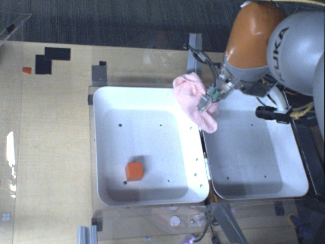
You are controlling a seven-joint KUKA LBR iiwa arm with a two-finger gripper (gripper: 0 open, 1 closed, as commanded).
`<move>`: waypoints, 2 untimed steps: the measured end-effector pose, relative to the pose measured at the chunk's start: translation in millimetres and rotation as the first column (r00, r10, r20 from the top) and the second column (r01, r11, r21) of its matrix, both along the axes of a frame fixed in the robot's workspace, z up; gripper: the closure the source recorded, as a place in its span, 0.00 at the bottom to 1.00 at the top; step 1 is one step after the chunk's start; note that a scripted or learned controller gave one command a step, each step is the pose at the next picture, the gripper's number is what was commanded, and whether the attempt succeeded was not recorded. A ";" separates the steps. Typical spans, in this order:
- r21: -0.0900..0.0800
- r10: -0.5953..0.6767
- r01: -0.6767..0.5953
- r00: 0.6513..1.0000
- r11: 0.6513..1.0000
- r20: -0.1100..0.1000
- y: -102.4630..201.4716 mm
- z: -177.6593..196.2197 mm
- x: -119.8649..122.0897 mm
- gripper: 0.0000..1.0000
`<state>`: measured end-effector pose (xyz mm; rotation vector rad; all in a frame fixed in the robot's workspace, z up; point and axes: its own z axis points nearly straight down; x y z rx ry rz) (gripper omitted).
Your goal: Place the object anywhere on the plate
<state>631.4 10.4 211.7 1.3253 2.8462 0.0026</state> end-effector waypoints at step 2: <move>-0.002 0.716 -0.716 0.698 0.698 0.003 67.6 -2.9 -53.9 1.00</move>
